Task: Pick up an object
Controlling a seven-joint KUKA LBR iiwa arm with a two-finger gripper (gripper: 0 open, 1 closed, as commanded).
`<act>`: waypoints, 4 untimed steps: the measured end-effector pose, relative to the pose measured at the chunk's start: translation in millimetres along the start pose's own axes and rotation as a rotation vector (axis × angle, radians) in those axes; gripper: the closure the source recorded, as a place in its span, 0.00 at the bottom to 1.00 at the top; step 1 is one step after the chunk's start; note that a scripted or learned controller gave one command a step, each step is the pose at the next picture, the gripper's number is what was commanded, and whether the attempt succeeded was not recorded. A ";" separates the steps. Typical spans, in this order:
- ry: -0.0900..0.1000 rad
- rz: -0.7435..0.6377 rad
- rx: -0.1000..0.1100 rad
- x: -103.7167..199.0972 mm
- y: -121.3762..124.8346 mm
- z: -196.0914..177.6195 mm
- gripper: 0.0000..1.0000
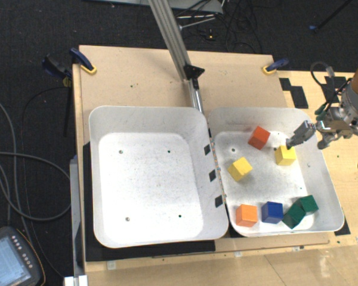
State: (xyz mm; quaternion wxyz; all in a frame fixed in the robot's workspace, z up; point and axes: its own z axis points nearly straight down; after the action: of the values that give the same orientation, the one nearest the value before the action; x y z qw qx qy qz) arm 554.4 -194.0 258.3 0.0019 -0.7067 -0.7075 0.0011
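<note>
The right bin holds several cubes. An orange cube and a yellow cube lie near its far right, and another yellow cube sits nearer the middle. Along the near edge are an orange cube, a blue cube and two green cubes. My gripper hangs over the bin's right rim, open, with nothing between its fingers. Its left finger points down just above and to the right of the yellow cube.
The left bin lies beside the right one, with a raised divider between them. A metal pole slants in from the back. Clamps hold the bench's far corners.
</note>
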 end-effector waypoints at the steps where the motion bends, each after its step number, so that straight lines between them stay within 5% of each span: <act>1: -0.001 0.000 -0.004 0.0 0.7 -2.0 0.00; 4: 0.001 0.002 0.001 -13.2 -5.5 158.6 0.00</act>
State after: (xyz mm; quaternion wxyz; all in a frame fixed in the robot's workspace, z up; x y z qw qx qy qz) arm 548.2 -207.1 99.7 0.0025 -0.7073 -0.7069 0.0013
